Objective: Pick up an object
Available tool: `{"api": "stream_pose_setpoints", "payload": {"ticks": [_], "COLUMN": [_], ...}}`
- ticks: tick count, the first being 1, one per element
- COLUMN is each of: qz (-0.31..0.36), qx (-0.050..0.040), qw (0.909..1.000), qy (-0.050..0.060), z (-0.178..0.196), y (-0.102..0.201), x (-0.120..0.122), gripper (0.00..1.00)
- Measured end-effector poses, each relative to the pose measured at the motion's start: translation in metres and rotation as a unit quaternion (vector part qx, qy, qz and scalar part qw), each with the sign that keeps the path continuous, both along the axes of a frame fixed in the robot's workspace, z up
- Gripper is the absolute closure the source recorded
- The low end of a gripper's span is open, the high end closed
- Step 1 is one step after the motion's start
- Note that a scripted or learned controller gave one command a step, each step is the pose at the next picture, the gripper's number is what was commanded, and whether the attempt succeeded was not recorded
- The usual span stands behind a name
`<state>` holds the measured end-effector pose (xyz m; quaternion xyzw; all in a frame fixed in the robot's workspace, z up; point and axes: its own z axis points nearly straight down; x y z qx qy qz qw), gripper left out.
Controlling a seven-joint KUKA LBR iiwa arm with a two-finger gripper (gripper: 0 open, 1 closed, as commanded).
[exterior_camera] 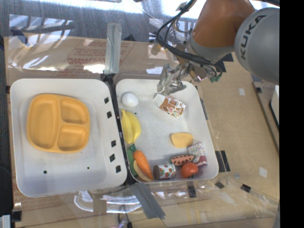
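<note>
- The grey arm reaches in from the right over the far rim of the right bin.
- The left bin holds a yellow divided plate.
- The hand hangs just above the small carton; how wide it stands, I cannot tell.
- The carton lies flat near the right bin's far edge, its long axis slanting from upper left to lower right.
- Just left sits a white egg; below it a banana and carrot line the left wall.
- A yellow wedge, tomato and small cans crowd the near right corner, well apart from the carton.
</note>
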<state>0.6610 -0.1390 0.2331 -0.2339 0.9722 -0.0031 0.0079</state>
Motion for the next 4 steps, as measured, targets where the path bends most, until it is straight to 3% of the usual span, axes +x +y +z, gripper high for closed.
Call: {"api": "stream_pose_setpoints", "payload": {"ticks": [1, 2, 3, 4], "qz": [0.082, 0.201, 0.226, 0.379], "qx": [-0.0003, -0.0015, -0.0018, -0.0016], "qw": [0.9966, 0.9796, 0.9742, 0.9255], "qy": [0.005, 0.006, 0.005, 0.008], "z": [0.054, 0.084, 0.112, 0.102], "y": [-0.006, -0.071, -0.049, -0.036], "x": [-0.003, -0.003, -0.003, -0.003], "gripper": [1.0, 1.0, 1.0, 1.0]}}
